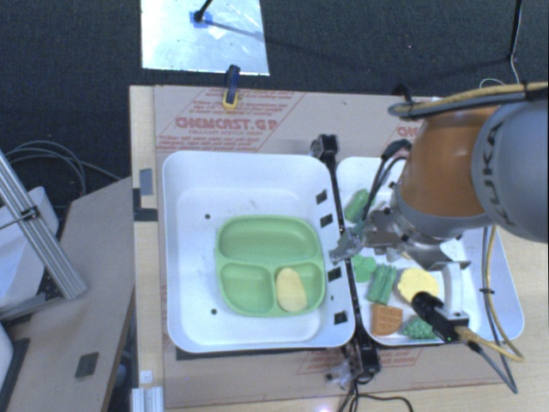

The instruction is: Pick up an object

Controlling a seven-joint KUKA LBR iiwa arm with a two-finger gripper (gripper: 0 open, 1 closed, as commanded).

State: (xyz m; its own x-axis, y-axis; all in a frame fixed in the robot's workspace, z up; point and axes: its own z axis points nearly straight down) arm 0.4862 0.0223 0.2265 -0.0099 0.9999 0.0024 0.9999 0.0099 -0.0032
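My gripper (347, 245) hangs low over the left edge of the right bin (513, 316), close to the divider between the bins. The grey and orange arm covers much of that bin. Around the gripper lie a light green piece (356, 202), a green lump (364, 269) and a ridged green piece (382, 283). Further right and towards the front are a yellow item (418, 280), an orange item (387, 318) and a dark green item (419, 327). Nothing can be seen held in the gripper.
The left bin (193, 230) holds a green divided plate (257, 243) with a yellow oval item (292, 288) in its front right compartment. Black clips (324, 197) line the wall between the bins. A cable (493, 337) trails over the right bin's front corner.
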